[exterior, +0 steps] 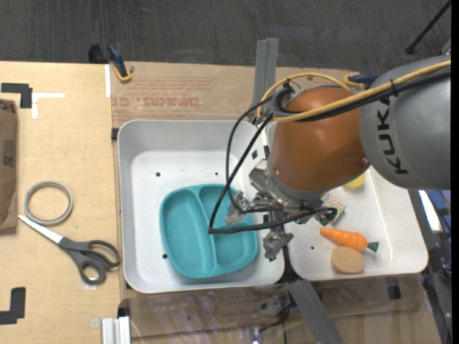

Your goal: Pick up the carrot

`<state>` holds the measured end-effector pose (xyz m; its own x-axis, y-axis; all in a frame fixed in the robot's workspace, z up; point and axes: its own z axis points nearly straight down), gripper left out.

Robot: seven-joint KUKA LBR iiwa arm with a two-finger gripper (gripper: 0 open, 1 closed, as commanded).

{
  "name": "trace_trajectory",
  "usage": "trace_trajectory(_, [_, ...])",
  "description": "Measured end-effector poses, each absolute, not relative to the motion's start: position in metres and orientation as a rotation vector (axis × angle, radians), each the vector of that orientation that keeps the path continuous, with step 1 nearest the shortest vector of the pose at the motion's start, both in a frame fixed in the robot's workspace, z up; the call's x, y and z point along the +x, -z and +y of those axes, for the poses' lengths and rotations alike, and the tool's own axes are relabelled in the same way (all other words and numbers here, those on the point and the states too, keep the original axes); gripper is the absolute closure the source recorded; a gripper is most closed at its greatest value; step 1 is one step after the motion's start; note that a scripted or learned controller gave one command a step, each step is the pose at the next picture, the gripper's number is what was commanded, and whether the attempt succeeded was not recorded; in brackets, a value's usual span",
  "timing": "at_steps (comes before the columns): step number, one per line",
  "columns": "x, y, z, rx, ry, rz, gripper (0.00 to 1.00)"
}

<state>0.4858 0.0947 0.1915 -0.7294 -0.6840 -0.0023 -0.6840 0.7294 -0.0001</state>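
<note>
The carrot [348, 238], orange with a green top, lies in the right bin [401, 260] near its front, pointing left. My gripper [275, 241] hangs below the orange wrist band [315, 145], over the wall between the two bins near their front edge. It is to the left of the carrot and apart from it. The wrist and its cables hide much of the right bin's left half.
A teal divided plate [204, 231] sits in the left bin [143, 163]. A tan round object [349, 261] lies just in front of the carrot, and something yellow [356, 180] peeks out behind the arm. Scissors [75, 248] and a tape roll [48, 201] lie on the bench at left.
</note>
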Motion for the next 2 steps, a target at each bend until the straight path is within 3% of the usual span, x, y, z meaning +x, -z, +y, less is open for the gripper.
trace_trajectory(1, [0.557,-0.192,-0.042,-1.079,0.000,2.947,0.00])
trace_trajectory(2, [0.515,-0.103,-0.095,-1.174,-0.002,2.912,0.00])
